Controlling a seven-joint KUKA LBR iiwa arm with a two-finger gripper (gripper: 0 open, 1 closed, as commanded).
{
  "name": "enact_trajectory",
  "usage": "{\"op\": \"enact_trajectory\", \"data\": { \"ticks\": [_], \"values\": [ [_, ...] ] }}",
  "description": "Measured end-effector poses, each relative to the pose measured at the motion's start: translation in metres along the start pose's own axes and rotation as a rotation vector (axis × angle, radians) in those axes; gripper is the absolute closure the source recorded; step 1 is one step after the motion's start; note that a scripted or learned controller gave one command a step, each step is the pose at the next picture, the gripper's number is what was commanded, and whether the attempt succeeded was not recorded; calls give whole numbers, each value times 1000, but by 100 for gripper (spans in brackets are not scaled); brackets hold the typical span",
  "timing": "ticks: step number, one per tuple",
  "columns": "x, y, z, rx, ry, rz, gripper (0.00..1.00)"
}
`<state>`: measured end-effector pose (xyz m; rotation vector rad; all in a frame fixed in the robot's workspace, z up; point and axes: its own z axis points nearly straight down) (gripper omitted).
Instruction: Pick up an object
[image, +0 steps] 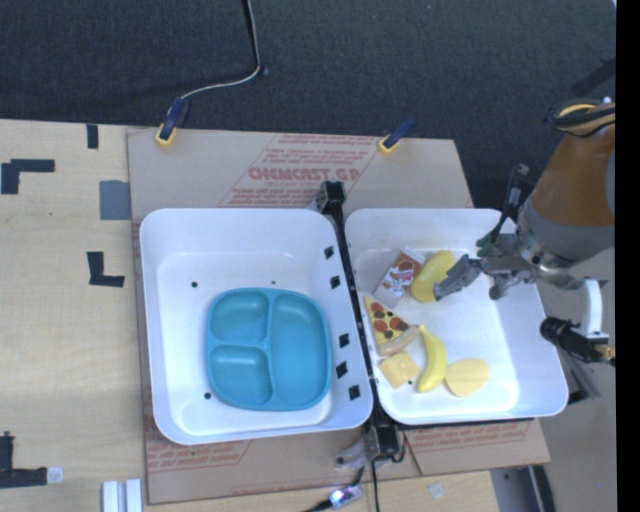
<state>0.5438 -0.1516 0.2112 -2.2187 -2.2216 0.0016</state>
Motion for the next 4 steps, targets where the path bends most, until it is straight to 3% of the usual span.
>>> {"op": "enact_trajectory", "data": {
  "ticks": [1, 2, 3, 4],
  "values": [
    [-8, 58, 105, 0, 1, -2, 0],
    [-9, 90, 106, -31, -5, 2, 0],
    [-7, 117, 109, -33, -3, 1, 0],
    [-66, 126, 61, -8, -5, 2, 0]
  ]
}}
